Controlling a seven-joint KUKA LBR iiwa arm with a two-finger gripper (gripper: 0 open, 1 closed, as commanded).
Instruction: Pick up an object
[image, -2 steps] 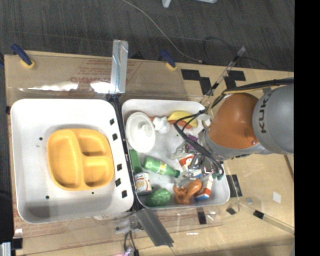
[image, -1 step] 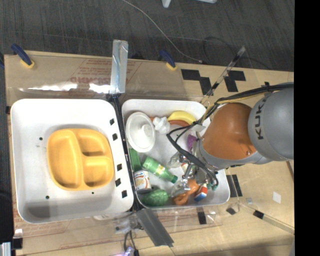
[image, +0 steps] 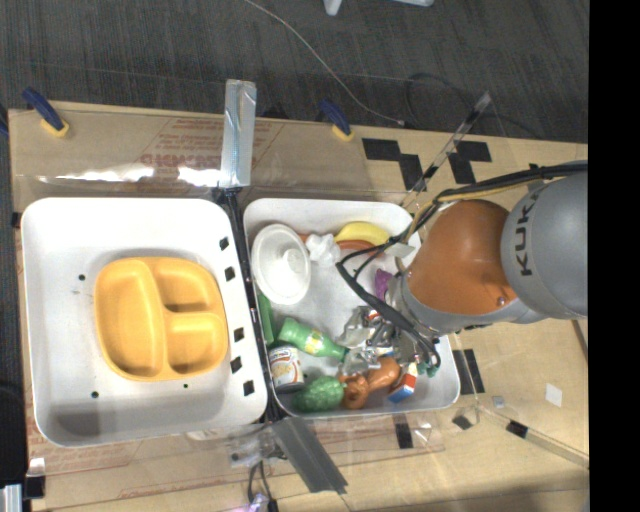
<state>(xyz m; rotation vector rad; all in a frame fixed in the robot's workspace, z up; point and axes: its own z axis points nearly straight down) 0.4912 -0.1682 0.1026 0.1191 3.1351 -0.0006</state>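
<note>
The right bin (image: 300, 212) holds a pile of small items: a white bowl (image: 281, 262), a yellow banana (image: 362, 234), a green bottle (image: 308, 340), a small can (image: 285, 367), a green knobbly piece (image: 321, 394) and a brown item (image: 372, 381). My gripper (image: 368, 335) is low in the bin's front right part, just above the brown item and right of the green bottle. The arm's orange band (image: 458, 268) hides the bin's right side. Nothing is plainly seen between the fingers.
The left bin (image: 50, 300) holds a yellow divided tray (image: 160, 316). Black cables (image: 360, 265) loop from the wrist over the right bin. A metal clamp (image: 239, 130) stands at the back between the bins. Cardboard bench surface lies all around.
</note>
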